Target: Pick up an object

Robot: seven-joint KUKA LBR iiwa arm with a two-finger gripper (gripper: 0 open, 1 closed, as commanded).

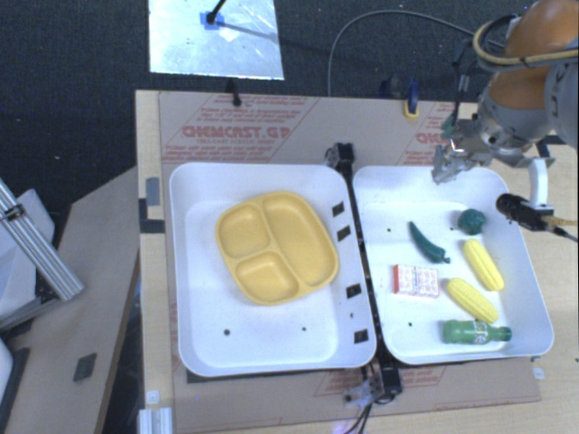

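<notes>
The right bin (525, 328) holds a dark green pepper (427, 242), a teal round object (471, 221), two yellow corn cobs (483, 264) (471, 299), a small red-and-white packet (416, 280) and a green bottle (474, 332) lying on its side. My gripper (446, 167) hangs over the far edge of the right bin, above and behind the pepper, with nothing visibly between its fingers. The fingers are too small and blurred to judge.
The left bin (194, 333) carries a yellow three-compartment plate (274, 246). A black divider strip (355, 251) runs between the bins. A cable loops behind the bench, and a metal sheet (214, 27) lies at the back left.
</notes>
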